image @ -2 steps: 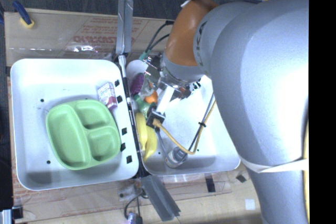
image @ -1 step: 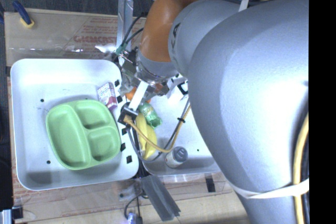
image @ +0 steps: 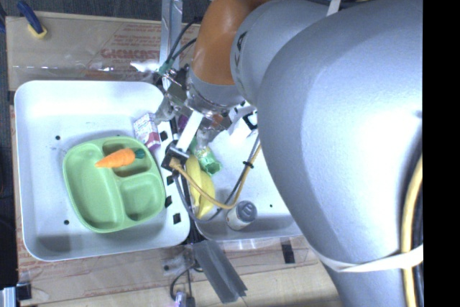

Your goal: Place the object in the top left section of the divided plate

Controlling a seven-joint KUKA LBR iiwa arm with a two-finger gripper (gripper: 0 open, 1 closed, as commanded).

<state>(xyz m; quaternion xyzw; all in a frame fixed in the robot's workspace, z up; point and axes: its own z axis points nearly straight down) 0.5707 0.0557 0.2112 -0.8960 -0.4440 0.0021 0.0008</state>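
1. In the left bin (image: 36,154) lies the green plate (image: 90,201), and a carrot (image: 115,158) already rests in its upper compartment, the one nearest the bin's far wall. Which section counts as "top left" depends on how the plate is read, but this one looks like the best fit.
2. Over the divide between the bins hangs the gripper (image: 188,144), low and close to a banana (image: 200,187) and a small green thing (image: 210,163) in the right bin (image: 269,226). Whether the fingers stand apart or together I cannot tell; the wrist hides them, so nothing can be called held.
3. If the carrot is the object, the step is likely a retreat: lift straight up, clear of the bin wall, without brushing the plate.
4. If another item is meant, grasp it cleanly before any move leftward.
5. Watch the cable (image: 248,169) looping near the banana; it could snag.
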